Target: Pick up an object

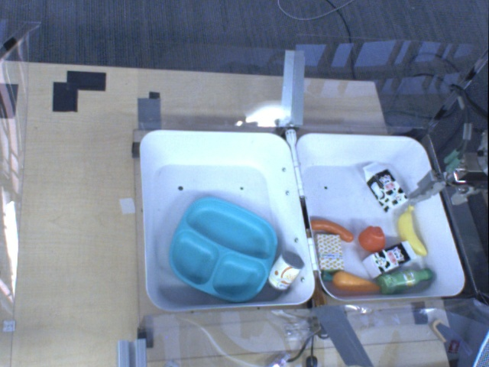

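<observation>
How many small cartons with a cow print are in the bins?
2, both in the right bin: one cow-print carton near the gripper, another between tomato and green bottle.

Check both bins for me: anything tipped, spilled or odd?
One oddity: a small cup in the left bin lies on its side beside the blue plate, at that bin's near right corner. Nothing looks spilled. The right bin holds toy food in a loose jumble, none visibly damaged.

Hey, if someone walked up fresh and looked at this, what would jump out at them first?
The big blue divided plate in the left bin, with a small cup at its lower right edge. Next, the colourful toy food along the right bin's lower half: a yellow banana, a red tomato, an orange carrot.
</observation>
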Available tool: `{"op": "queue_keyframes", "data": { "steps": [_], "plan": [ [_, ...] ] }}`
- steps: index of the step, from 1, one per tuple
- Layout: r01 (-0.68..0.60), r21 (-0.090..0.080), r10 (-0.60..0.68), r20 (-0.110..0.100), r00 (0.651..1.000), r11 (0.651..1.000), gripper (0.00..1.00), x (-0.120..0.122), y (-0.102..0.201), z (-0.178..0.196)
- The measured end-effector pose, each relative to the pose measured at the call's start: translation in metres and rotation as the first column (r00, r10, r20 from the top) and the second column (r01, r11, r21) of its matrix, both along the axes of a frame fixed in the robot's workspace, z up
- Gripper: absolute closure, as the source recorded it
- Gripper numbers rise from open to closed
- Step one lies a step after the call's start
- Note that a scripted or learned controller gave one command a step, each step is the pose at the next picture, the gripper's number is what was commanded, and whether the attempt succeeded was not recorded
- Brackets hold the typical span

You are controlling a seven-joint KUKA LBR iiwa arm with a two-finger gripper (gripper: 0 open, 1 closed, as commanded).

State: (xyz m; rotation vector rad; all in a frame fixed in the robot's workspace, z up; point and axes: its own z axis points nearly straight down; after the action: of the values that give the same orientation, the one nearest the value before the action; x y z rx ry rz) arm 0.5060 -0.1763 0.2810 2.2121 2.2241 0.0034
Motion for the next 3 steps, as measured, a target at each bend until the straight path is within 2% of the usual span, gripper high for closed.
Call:
{"op": "queue_keyframes", "data": {
  "steps": [1,2,3],
  "plan": [
    [0.145,0.002,-0.145,-0.002,0.989,0.989,0.00,0.036,0.041,-0.116],
    [0.210,-0.002,-0.210,0.041,0.977,0.978,0.00,0.089,0.015,-0.166],
    [0.218,0.003,-0.218,0.007,0.976,0.976,0.00,0.121,-0.022,-0.191]
  ]
}}
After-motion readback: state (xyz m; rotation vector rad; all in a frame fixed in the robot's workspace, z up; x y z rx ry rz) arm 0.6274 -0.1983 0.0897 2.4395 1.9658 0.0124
